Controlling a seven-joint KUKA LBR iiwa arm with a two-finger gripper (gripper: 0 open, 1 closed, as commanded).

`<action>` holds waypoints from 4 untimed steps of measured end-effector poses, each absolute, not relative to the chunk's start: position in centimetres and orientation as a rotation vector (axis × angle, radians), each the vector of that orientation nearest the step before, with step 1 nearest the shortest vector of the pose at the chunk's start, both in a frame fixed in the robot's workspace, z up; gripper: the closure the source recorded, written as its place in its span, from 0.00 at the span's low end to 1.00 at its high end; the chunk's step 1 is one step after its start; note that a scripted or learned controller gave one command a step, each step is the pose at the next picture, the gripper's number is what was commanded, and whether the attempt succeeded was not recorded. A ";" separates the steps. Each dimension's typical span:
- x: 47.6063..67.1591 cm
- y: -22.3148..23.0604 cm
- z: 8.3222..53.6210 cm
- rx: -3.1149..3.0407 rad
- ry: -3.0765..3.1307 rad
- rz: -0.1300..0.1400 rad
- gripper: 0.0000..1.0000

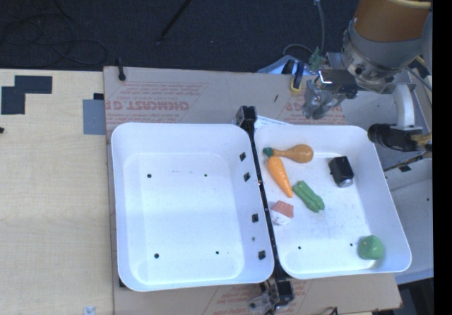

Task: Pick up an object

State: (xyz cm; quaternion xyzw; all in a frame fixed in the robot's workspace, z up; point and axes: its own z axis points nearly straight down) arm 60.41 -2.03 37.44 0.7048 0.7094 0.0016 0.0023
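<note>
Orange carrot (280,176) lies near the right bin's (395,236) left wall, with a pear-shaped gourd (295,153) just behind it and a green pepper (308,195) beside it. You have open floor toward the bin's front, up to the green ball (371,247). Your claw (319,105) hangs above the bin's far rim; how wide it stands, you cannot tell.

Two bins sit side by side on the worktop (49,186), the left bin (182,211) touching the right bin (332,200) along a shared edge. In the right bin, a gourd (291,153) lies at the back with a carrot (279,174) just before it, a pepper (308,195) to the carrot's right, and a small block (282,211) (near the divider) in front. A dark object (341,170) lies further right, a ball (371,247) in the front right corner. The pincer (318,105) hangs behind the right bin's back rim.
</note>
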 end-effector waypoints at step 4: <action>54.7 -21.7 25.5 2.235 2.208 -0.010 1.00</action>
